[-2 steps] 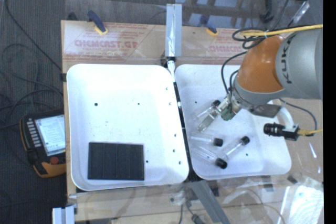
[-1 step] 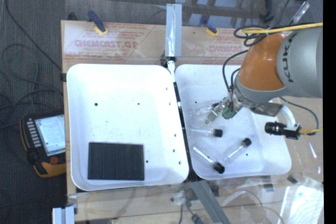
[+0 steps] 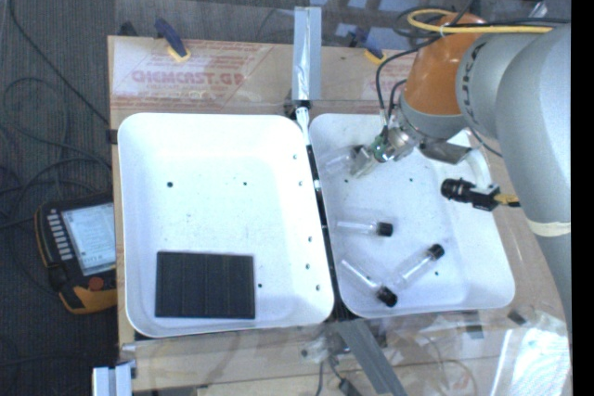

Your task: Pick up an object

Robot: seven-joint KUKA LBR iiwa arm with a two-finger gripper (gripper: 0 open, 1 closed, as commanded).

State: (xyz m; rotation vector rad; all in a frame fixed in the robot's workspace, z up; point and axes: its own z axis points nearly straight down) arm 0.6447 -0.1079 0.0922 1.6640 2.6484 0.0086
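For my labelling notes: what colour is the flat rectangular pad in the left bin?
The pad is black with a faint grid pattern, seen in the camera view.

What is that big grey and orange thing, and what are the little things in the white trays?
It is a robot arm, seen by a camera looking down from above. It reaches in from the right. At its tip is a small gripper, low over the right tray. Three small clear tubes with black caps lie there: one in the middle, two nearer the front. A dark flat pad lies in the left tray. I cannot tell whether the gripper has caught anything.
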